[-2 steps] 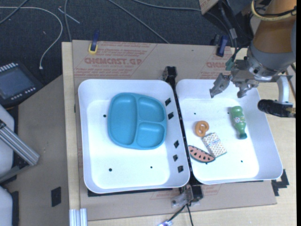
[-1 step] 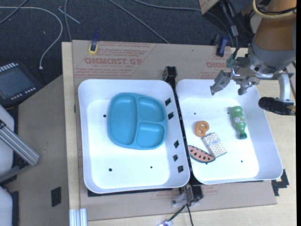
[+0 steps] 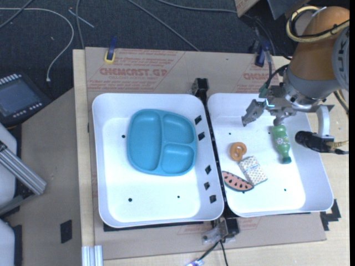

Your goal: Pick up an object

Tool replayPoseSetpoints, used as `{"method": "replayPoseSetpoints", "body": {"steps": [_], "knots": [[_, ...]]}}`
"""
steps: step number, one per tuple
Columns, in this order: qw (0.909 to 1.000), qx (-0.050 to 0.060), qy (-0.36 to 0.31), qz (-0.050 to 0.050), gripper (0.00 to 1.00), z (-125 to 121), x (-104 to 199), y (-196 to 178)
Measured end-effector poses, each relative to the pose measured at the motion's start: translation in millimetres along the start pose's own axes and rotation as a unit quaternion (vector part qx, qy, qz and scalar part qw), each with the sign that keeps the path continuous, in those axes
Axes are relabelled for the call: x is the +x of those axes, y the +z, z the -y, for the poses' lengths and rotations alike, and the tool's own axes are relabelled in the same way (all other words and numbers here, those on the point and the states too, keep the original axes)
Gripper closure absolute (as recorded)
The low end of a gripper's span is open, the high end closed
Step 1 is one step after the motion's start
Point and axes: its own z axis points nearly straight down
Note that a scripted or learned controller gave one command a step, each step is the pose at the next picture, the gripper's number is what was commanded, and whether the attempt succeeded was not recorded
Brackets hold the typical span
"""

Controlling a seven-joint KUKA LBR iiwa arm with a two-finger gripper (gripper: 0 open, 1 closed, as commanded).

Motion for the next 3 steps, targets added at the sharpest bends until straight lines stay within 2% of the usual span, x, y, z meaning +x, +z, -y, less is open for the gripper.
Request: {"method": "replayPoseSetpoints", "body": {"steps": [2,3], "knots": [[1.0,0.0,0.0,0.0,0.0,8.9,-2.0,90.5],[1.0,-0.003,0.0,0.0,1.0,7.2,-1.8,76.3]]}}
